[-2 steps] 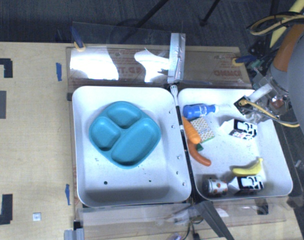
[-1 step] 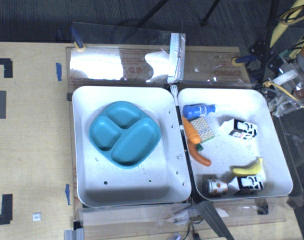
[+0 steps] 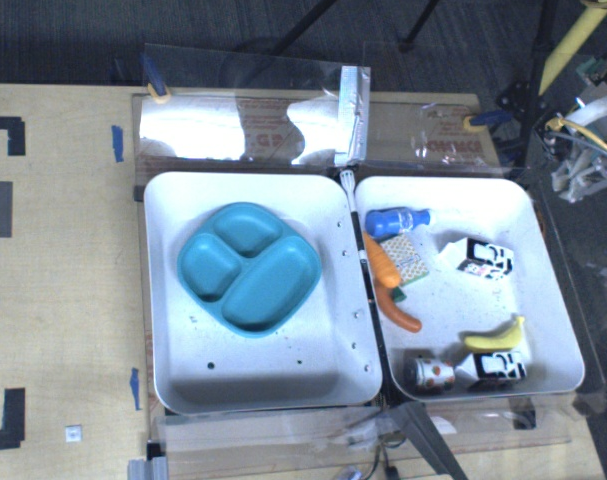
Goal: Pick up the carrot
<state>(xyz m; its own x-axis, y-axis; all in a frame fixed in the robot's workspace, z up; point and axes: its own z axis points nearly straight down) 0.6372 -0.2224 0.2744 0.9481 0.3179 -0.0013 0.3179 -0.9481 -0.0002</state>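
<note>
Lying along the near wall of the right bin (image 3: 561, 303) are a small can (image 3: 435, 372) and a black-and-white carton (image 3: 501, 366), with a banana (image 3: 495, 336) just behind them. Farther back, the carrot (image 3: 401, 314) rests at a slant by this bin's left wall, touching a patterned packet (image 3: 409, 258). A blue bottle (image 3: 395, 221) lies beyond. The left bin (image 3: 283, 373) holds a blue divided plate (image 3: 248, 266). Both bins sit on the wooden table (image 3: 53, 268).

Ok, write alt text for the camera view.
A carrot lies along the left wall of the right bin, with a blue bottle, a banana, a can and small cartons. The left bin holds a blue divided plate.
</note>
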